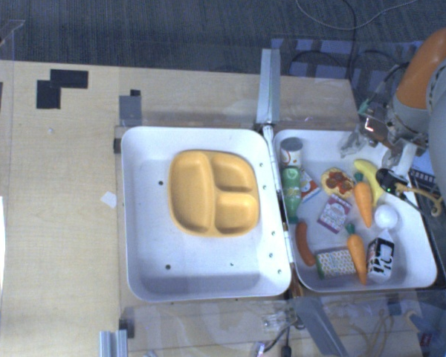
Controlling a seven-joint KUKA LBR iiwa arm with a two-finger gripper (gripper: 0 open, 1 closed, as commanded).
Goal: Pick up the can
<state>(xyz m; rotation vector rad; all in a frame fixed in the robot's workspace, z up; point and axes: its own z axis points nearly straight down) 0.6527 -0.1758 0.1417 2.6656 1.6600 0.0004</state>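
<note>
The can (291, 153) stands upright in the right bin (420, 274), at its far left corner against the wall between the bins. It is small, with a grey top and a pale label. My gripper (372, 152) hangs over the far right part of the same bin, well to the right of the can. Its fingers (351, 146) are spread open with nothing between them, just above a yellow banana (366, 171).
A green bottle (291, 188) lies right in front of the can. A toy pizza (337, 181), carrots (364, 203), a white egg (385, 216), a pink packet (333, 214), a sausage (305, 242) and a black-and-white carton (380, 259) crowd the right bin. The left bin (145, 274) holds a yellow divided plate (212, 192).
</note>
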